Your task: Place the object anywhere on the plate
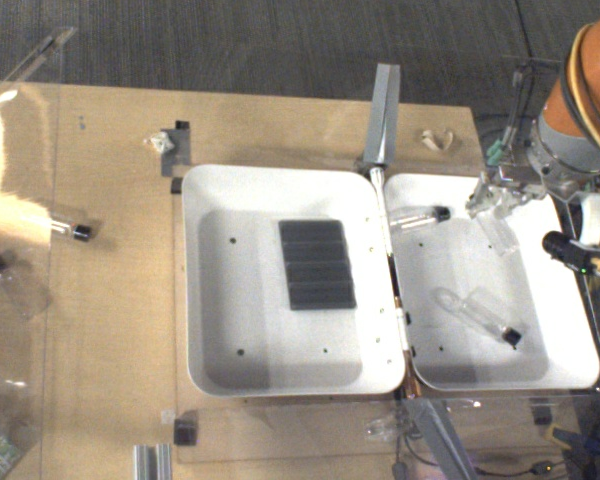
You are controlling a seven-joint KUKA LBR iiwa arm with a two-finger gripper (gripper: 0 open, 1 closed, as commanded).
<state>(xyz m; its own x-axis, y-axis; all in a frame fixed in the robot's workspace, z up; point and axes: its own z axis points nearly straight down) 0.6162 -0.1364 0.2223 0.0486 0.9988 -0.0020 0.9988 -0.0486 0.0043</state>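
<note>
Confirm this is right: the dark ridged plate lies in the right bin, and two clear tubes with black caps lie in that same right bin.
Not quite. The camera view shows the dark ridged plate lying in the left bin, not the right. The rest holds: two clear tubes with black caps lie in the right bin.

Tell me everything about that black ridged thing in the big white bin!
The black plate is a flat, dark rectangle that looks like rubber or plastic. Grooves run across it and split it into four raised bars stacked one after another. It lies flat on the floor of the left bin, near the middle, turned a little askew to the bin's walls. Nothing lies on it and nothing touches it but the bin floor beneath. The clear tubes are in the other bin.
</note>
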